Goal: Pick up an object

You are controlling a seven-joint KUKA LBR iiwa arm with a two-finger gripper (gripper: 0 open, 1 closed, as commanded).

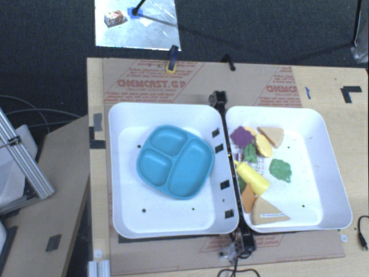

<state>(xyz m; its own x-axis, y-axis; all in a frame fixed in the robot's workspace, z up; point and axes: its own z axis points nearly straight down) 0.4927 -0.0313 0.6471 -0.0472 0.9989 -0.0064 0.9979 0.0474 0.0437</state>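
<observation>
Two shallow white bins sit side by side on the worktop [323, 91]. The left bin [124, 212] holds one blue plastic plate with three compartments [174, 161]. The right bin [331, 178] holds a cluster of small toy foods along its left side: one purple piece [241, 135], two green pieces [280, 169], a yellow cylinder [252, 177], an orange piece [248, 199] and two tan wedges [267, 212]. I cannot tell the state of the hand.

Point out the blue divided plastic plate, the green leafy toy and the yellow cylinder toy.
Blue divided plastic plate [174, 161], camera view, centre ridge.
Green leafy toy [280, 169], camera view, its middle.
Yellow cylinder toy [252, 177], camera view, mid-length of its body.
</observation>
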